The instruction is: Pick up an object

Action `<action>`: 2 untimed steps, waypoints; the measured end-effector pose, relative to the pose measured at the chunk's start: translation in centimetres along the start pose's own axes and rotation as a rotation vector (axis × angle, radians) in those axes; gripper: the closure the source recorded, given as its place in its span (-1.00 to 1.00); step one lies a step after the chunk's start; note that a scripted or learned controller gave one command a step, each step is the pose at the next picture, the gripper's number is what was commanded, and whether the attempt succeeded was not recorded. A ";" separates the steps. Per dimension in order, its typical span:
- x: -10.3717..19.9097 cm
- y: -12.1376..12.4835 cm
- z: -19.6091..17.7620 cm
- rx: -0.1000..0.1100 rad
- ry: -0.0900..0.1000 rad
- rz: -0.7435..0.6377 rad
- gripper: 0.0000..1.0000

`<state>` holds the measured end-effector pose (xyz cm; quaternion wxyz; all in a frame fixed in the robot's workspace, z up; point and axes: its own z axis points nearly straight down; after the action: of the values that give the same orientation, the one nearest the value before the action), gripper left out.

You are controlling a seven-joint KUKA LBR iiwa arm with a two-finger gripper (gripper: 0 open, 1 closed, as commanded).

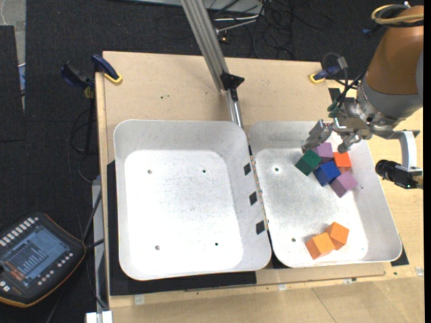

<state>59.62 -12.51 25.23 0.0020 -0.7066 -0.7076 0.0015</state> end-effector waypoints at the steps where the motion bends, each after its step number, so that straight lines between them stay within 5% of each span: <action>1: 0.0 0.1 -0.3 -0.005 -0.001 0.001 -1.00; 2: 0.2 0.4 6.0 0.000 0.000 0.001 -1.00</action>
<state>60.03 -12.31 19.19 0.0020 -0.7071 -0.7071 0.0017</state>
